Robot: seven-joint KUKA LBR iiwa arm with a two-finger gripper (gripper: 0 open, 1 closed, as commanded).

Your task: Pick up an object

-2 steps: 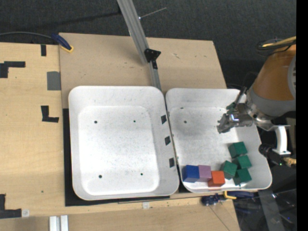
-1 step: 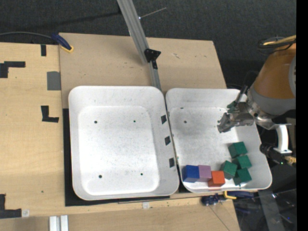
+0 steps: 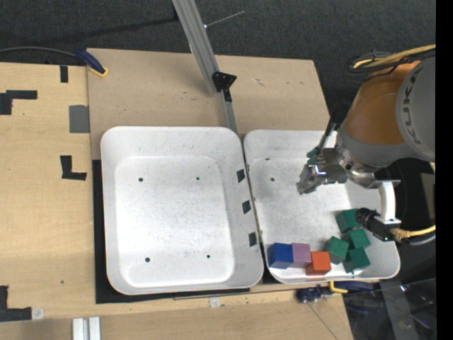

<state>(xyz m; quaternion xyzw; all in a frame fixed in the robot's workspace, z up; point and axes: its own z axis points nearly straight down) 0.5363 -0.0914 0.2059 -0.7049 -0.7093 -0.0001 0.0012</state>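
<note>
Worktop [image 3: 177, 91]: a pale wooden board carrying two shallow white bins side by side, with black tape marks toward its left end.
Left bin [image 3: 120, 190]: white, shallow, four small dark dots on its floor.
Right bin [image 3: 283, 154]: white, shallow; every block lies along its near edge and near-right corner.
Arm [image 3: 386, 115]: grey with an orange band, reaching in from the right above the right bin.
Gripper [image 3: 308, 180]: over the middle of the right bin's floor, well apart from the blocks; the jaws look nearly closed with nothing between them, though the view is too blurred to be sure.
Green blocks [image 3: 352, 243]: a cluster in the near-right corner.
Blue block [image 3: 281, 254]: at the near edge, touching the purple block [image 3: 301, 253].
Orange block [image 3: 320, 262]: just beside the purple one.
</note>
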